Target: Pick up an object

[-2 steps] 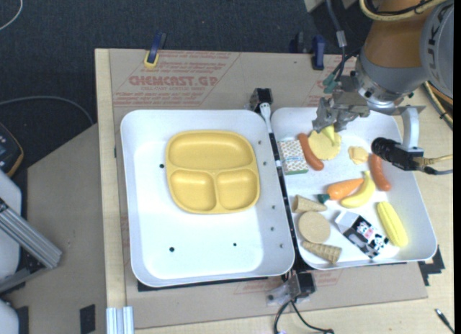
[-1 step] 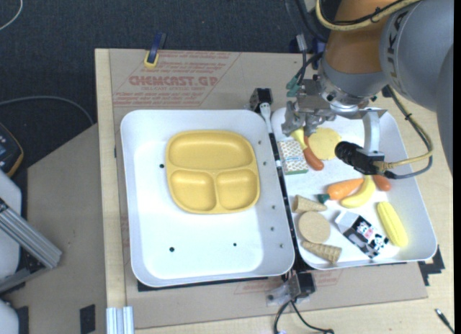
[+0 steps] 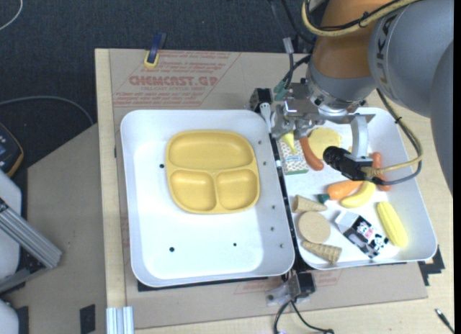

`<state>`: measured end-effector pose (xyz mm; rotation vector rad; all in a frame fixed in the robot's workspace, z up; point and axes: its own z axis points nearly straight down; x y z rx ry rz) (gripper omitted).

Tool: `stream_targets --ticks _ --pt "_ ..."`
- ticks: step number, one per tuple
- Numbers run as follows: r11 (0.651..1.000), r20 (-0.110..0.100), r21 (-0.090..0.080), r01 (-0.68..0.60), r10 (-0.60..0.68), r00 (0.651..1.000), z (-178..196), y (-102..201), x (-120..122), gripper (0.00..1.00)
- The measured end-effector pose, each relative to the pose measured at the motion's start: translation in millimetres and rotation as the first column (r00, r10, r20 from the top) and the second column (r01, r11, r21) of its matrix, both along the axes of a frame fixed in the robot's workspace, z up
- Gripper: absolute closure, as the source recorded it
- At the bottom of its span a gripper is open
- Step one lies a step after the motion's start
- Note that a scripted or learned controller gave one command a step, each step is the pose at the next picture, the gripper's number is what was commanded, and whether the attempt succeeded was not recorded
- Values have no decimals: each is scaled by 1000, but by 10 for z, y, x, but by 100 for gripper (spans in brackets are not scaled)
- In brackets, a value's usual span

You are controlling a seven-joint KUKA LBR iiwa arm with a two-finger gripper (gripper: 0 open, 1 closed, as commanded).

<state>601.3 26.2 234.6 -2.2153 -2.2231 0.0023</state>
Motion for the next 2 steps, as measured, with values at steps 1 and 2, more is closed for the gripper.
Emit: stream_targets --ticks 1,2 --pt "1000 -1 -1 3 -3 1000 -200 11 -22 100" --pt "1000 6 -1 2 -2 1000 -13 25 -30 100"
